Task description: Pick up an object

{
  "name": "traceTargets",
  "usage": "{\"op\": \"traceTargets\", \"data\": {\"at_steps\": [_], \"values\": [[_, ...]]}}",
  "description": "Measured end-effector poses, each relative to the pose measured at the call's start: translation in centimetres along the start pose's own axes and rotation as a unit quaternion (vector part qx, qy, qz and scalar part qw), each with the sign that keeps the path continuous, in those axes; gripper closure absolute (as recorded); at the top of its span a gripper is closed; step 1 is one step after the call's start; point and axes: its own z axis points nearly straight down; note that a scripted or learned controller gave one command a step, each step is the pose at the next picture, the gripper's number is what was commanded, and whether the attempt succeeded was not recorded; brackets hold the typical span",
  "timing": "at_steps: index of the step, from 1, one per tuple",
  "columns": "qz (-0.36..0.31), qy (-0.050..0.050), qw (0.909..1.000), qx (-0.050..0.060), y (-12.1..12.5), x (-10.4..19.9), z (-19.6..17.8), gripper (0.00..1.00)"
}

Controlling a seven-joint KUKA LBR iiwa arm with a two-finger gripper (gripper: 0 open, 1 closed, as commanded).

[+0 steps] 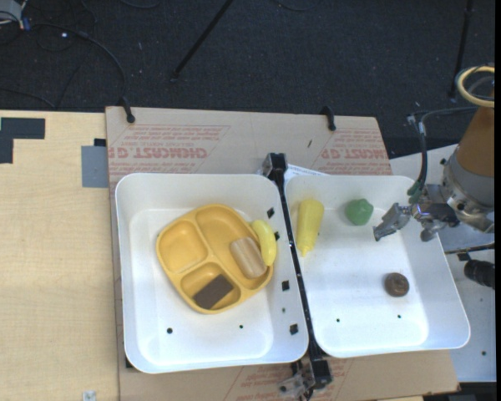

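Note:
My gripper hangs over the right edge of the right bin, its two grey fingers spread apart with nothing between them. A green ball lies a little to its left, near the bin's back. A small brown round object rests below the gripper on the bin floor. A yellow corn-like piece lies along the bin's left wall.
The left bin holds a yellow divided tray with a tan piece, a brown piece and a yellow banana-like piece at its rim. A black divider separates the bins.

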Motion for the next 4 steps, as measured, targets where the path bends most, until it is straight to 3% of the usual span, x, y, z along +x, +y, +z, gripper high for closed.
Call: {"op": "traceTargets", "data": {"at_steps": [1, 2, 4], "values": [[-0.001, -0.001, 1.0000, -0.004, 0.2, 0.0, -0.4, 0.00], [0.000, 0.001, 1.0000, 0.000, 0.6, -0.1, 5.9, 0.00], [0.000, 0.000, 1.0000, -0.004, -0.2, -0.3, 15.2, 0.00]]}}
